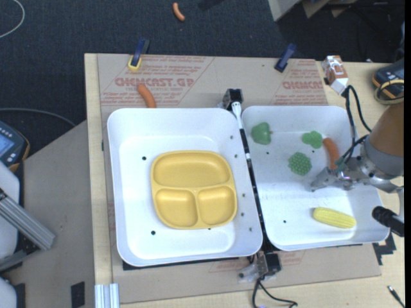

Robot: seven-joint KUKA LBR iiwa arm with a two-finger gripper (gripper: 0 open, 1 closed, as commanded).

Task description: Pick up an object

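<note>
You have two white bins: the left bin (122, 172) and the right bin (282, 230). The left one holds one yellow divided plate (192, 189) with three compartments. In the right one you can count three green toy vegetables (261, 133) (312, 139) (299, 163), one orange sausage (331, 149) and one yellow corn cob (334, 218). One more orange sausage (147, 95) lies on the desk (192, 76), and another (178, 11) on the floor. Two clamps (137, 55) (285, 58) grip the desk's far edge.

One fixed camera above the bench (96, 172) — slanted downward, both white bins (122, 172) fully in frame.
</note>
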